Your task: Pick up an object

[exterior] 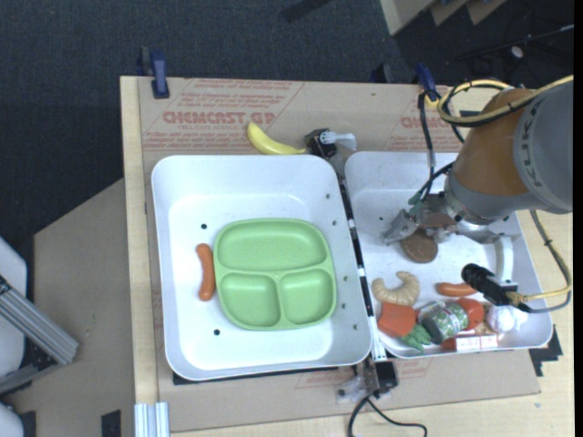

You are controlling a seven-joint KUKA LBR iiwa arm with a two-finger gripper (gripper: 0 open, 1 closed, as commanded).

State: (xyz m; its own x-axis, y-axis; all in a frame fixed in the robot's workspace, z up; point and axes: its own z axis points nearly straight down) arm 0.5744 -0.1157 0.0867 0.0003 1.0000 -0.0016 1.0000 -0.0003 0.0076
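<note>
White plastic, two shallow bins side by side on a brown board [219,107] with red print. Left bin [173,244], centre-left of the frame: a green tray [273,271] with three compartments in its middle, an orange sausage [206,271] lying upright just left of the tray, apart from it. Right bin [383,176], right of centre: a brown disc [420,247] near its middle, and a crowd of toy food along the lower edge. Among the crowd: a tan croissant [398,289], a second orange sausage [455,289] to its right, a red block [397,319] below the croissant, a green piece [418,337] beside the block, a dark can [444,320], a white ball [503,318] at the lower right corner.

Grey and orange arm [501,153] entering from the right edge, covering the upper right part of the right bin. Gripper [408,226] low over the bin, right at the upper left rim of the disc; whether touching, cannot tell. Fingers too small and blurred: released or clenched, cannot tell. Black cable end [487,282] hanging from the arm, close over the right sausage.

Beyond the bins, upper centre: a yellow banana [271,143] on the board against the left bin's top rim, a small black-and-white fitting [328,141] just right of it. Blue clamps [157,69] at the board's upper corners.
</note>
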